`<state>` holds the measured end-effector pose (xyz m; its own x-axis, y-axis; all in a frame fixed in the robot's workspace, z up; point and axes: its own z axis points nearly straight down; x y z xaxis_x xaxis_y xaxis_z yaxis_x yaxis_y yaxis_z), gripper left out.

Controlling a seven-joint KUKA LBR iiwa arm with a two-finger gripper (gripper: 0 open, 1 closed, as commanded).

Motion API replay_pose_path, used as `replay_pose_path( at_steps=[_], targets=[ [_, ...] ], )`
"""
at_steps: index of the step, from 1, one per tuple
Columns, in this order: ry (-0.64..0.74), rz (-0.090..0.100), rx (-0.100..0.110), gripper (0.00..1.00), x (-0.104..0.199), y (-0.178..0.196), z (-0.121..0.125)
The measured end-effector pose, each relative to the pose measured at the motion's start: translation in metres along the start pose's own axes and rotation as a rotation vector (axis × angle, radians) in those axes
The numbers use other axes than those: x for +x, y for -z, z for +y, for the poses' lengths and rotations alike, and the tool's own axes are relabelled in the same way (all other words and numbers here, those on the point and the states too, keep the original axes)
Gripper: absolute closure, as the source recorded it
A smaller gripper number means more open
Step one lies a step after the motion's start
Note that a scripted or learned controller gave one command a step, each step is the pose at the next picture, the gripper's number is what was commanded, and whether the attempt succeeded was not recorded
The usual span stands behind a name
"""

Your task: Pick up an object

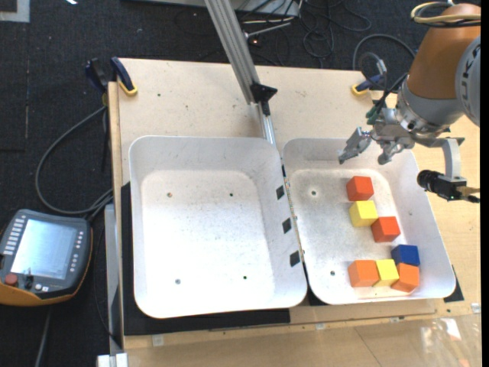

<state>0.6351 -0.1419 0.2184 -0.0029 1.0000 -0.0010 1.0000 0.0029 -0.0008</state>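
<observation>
Overhead, I am looking down on a pale wooden bench (pixel 191 98) that takes up most of the frame, set on a dark floor. Two shallow white bins sit side by side on it. The left bin (pixel 153 159) covers the middle and lower left of the bench. The right bin (pixel 313 281) covers the lower right, its edge touching the left bin's.

My arm (pixel 447 60), grey with an orange section, enters from the upper right corner of the frame. Its gripper (pixel 370 150) hangs over the upper edge of the right bin. Its two fingers stand spread apart, with nothing between them.

A slim metal pole (pixel 233 40) slants from the top centre of the frame down to the gap between the bins. A grey handheld control pendant (pixel 42 254) with a screen lies on the floor at the lower left.

All the blocks lie in the right half of the right bin. Just below the gripper, apart from it, is an orange block (pixel 360 187); a yellow block (pixel 364 213) touches it from below, and a red-orange block (pixel 386 228) sits beside that. Near the lower right corner is a second cluster: a blue block (pixel 406 254), an orange block under it (pixel 408 277), a small yellow block (pixel 386 270) and a larger orange block (pixel 364 272) at the left end.

Two yellow-tipped clamps grip the bench's top edge, one at upper left (pixel 122 79), one at upper right (pixel 367 85).
</observation>
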Motion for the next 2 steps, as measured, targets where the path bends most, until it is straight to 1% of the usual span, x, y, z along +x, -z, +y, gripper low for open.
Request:
replay_pose_path(
  at_steps=[1, 2],
  targets=[
    [0.001, 0.003, 0.003, 0.00, 0.043, -0.002, -0.051],
    [-0.011, -0.002, 0.007, 0.00, -0.049, -0.078, -0.087]
  ],
)
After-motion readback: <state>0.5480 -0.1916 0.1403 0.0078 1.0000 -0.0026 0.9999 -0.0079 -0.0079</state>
